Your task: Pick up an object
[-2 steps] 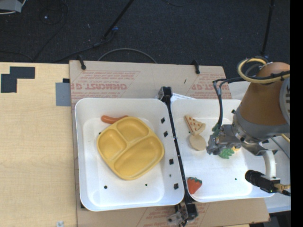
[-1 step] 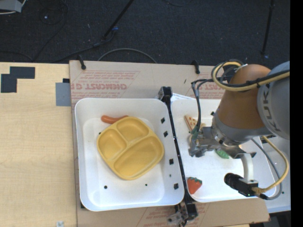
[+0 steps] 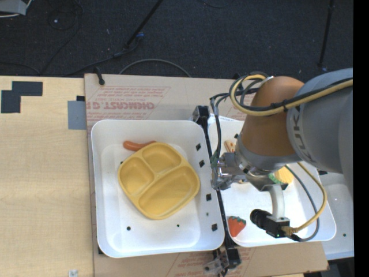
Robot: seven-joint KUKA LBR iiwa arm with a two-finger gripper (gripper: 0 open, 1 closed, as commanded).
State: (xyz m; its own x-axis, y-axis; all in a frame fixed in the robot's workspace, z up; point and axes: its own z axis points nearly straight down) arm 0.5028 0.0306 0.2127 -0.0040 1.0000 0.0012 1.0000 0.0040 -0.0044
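The claw (image 3: pixel 222 178) hangs over the right bin's (image 3: pixel 323 229) left edge; I cannot tell its state. A strawberry (image 3: pixel 237 224) lies near the bin's front-left corner, toward the front from the claw.

Hidden and cut-off parts of the scene

The arm (image 3: pixel 288 126) covers most of the right bin (image 3: pixel 323 227), and its bulk runs off the right edge. The end effector (image 3: pixel 228 178) sits under the wrist, too dark and crowded to read. A yellow thing (image 3: pixel 283 175) peeks from beneath the arm, mostly hidden. The sausage (image 3: pixel 137 145) is partly tucked behind the plate (image 3: pixel 158 180). A small pale thing (image 3: pixel 230 145) by the divider is too small to identify.
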